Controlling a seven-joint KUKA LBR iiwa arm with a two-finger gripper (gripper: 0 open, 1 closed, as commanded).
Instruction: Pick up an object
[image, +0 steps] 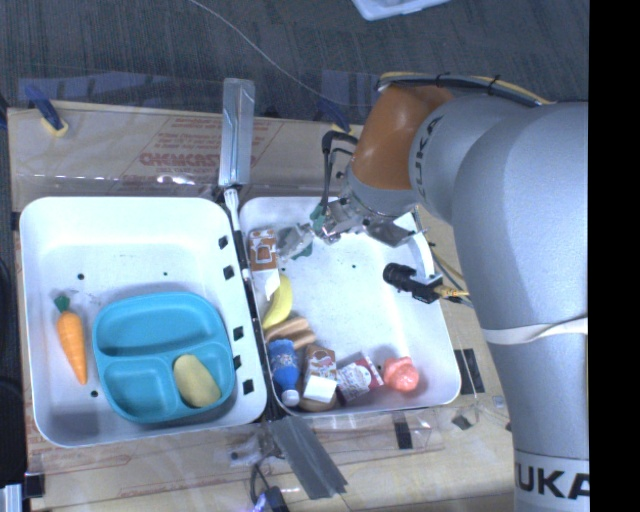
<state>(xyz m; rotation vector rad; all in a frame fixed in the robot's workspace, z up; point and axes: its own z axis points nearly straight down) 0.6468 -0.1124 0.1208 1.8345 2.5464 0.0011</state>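
Claw (300, 240) at upper middle of the frame, grip state unclear, hangs near the banana (279, 301): light, soft, curved, best pinched across its middle.

Tool (300, 240) over right bin (445, 345), beside banana (279, 300)

Brown cardboard (150, 150) behind two white bins (40, 225), perhaps a metal clamp (237, 130)

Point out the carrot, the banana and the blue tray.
carrot (71, 343), camera view, middle of its orange body.
banana (279, 303), camera view, middle of its yellow curve.
blue tray (150, 322), camera view, bare floor of its large upper compartment.
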